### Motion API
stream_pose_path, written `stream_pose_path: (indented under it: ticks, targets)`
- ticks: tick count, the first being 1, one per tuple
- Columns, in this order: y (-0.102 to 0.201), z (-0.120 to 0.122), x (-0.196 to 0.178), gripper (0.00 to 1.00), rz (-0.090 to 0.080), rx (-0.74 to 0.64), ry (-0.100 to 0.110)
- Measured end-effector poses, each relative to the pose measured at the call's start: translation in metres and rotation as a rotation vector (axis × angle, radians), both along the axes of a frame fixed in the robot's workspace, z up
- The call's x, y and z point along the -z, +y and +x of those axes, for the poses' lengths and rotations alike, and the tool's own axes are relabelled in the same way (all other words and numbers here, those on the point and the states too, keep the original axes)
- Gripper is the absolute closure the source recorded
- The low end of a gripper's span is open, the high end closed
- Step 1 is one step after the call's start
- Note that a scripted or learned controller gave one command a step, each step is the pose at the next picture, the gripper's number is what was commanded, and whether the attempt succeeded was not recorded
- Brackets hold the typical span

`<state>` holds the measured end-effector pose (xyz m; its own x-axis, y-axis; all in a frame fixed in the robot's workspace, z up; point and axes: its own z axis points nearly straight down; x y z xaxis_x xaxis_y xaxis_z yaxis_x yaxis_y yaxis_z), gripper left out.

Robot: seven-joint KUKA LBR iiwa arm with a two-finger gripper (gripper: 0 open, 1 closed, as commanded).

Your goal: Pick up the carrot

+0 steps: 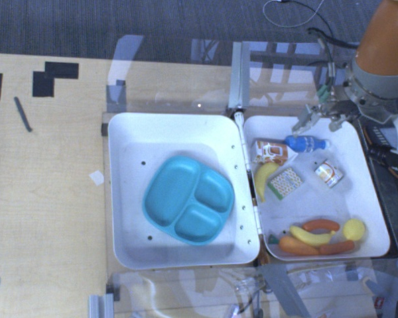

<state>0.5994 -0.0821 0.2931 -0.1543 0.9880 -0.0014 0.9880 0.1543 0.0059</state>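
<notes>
Hand (322, 111) is stationed over the far edge of the right bin (378, 211), above the blue bottle (306, 143); its fingers are lost against the metal framing there, so I cannot tell how they stand. Nothing is seen between them.

Carrot (297, 245) lies flat at the near edge of the same bin, toward its left corner, touching a yellow banana (309, 235) and close to two sausages (one red-brown, one orange-red) and a lemon (353, 229). It is well apart from the hand, on the opposite side of the bin.

Left bin holds a blue divided plate (189, 199). Desk (46, 204) to the left carries nothing relevant.

Assessment: no part of the pick appears done. Remaining: travel across the bin to the carrot, descend, close, and lift. Crowding by the banana is likely to hinder a clean grasp.
</notes>
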Motion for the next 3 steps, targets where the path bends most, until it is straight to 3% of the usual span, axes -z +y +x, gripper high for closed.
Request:
stream_pose_path:
  ticks: [1, 2, 3]
  targets:
    - [-0.03, 0.041, -0.006, 0.0, -0.001, -0.035, -0.001]
    - [-0.007, 0.065, -0.031, 0.0, 0.001, 0.244, -0.002]
    - [-0.015, 0.058, -0.002, 0.0, -0.001, -0.145, -0.001]
